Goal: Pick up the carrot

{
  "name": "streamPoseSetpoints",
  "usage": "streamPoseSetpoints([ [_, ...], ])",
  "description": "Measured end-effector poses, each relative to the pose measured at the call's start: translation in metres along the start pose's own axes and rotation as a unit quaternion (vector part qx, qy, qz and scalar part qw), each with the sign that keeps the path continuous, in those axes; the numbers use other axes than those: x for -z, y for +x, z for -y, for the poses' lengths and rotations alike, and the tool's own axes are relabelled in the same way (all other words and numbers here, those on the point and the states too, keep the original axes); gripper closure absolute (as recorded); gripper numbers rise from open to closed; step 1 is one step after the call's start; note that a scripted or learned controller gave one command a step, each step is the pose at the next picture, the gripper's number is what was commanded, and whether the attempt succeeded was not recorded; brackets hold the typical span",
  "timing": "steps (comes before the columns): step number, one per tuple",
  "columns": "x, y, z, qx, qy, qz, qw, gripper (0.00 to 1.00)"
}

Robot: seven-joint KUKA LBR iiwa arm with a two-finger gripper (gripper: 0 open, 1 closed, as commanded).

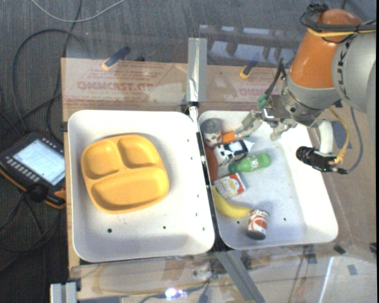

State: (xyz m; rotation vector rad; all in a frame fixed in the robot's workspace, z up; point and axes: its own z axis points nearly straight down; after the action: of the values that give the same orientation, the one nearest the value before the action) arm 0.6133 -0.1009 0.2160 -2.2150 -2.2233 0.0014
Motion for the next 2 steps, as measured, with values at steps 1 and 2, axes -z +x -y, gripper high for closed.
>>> streamPoseSetpoints([
  [1,-0.092,-0.003,-0.032,0.028,-0.006,0.004,0.9996,0.0],
  [2,0.028,-0.078,-0.055,-0.015,-0.001,0.003,0.9999,0.0],
])
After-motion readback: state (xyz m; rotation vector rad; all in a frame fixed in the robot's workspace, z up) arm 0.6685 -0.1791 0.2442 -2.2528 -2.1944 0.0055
